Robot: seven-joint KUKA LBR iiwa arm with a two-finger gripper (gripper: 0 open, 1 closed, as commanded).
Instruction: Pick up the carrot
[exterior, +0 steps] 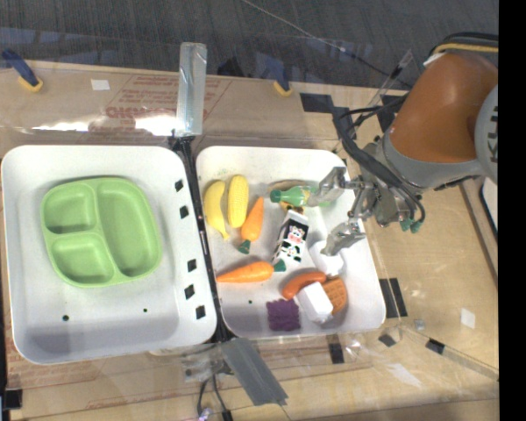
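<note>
Your jaws [337,210] stand parted with nothing between them, one silvery finger up near the green bottle and the other lower, by the right wall of the right-hand shallow white bin [368,301]. They hang over that bin's right side, with the grey arm and its orange band [438,112] reaching in behind them.

Just beside the jaws lies the small green bottle-shaped toy [289,196], and below it the little black-and-white carton [293,239], tilted. Further down sit an orange-red sausage-like toy [302,281], a white block [315,301], a brown waffle-textured piece [336,293] and a purple block [283,315], crowded together.

You have two carrot-like things to choose from: a long orange carrot with a green stub [245,273] lying flat near the bin's left wall, and a shorter orange carrot [252,220] slanted beside the two yellow corn-like pieces [226,202]. Both are well apart from the jaws.

By my reading you are at the approach step; no grasp has begun. Next you need to travel left across the bin, clear the carton, turn the jaws across the carrot's narrow width and descend. The long carrot has more free space around it.

The left white bin [35,323] holds a light green divided tray [101,231], all resting on the bench [438,323].
</note>
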